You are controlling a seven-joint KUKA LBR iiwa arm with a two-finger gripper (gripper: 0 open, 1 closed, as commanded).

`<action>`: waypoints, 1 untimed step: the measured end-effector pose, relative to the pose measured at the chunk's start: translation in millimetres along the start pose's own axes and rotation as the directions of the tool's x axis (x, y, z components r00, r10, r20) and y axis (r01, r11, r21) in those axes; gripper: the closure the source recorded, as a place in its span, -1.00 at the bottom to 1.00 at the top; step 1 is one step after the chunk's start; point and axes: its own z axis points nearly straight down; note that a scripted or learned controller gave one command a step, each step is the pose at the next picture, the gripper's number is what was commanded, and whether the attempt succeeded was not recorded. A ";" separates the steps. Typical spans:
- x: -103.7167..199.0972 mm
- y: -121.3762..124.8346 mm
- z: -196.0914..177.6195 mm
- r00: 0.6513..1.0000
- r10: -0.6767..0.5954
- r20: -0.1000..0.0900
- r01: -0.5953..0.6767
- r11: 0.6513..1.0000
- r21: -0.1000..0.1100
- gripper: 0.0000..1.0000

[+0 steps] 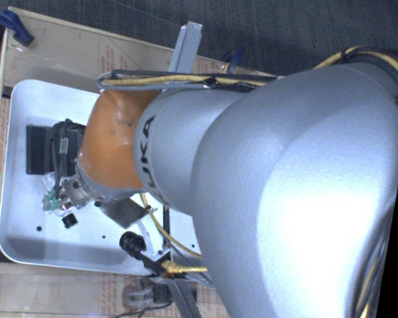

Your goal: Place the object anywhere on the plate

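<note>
My gripper (47,146) appears as a black block low over the left part of the left white bin (4,227), reaching out from under the orange wrist band (115,140). A small green and white piece (50,199) sits just below the gripper, at the wrist's edge; I cannot tell whether it is a loose object or part of the arm. A little black piece (69,220) lies on the bin floor beside it. The arm's bulk hides the bin's right part and everything to the right of it.
The grey arm body (283,200) covers the middle and right of the view. Cables (152,249) hang under the wrist over the bin's front part. A metal upright (186,45) stands behind the bin. Blue clamps (15,26) sit at the bench's far-left corner.
</note>
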 end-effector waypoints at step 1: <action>-43.4 -39.0 61.2 0.981 0.196 0.000 -0.196 0.981 -0.003 1.00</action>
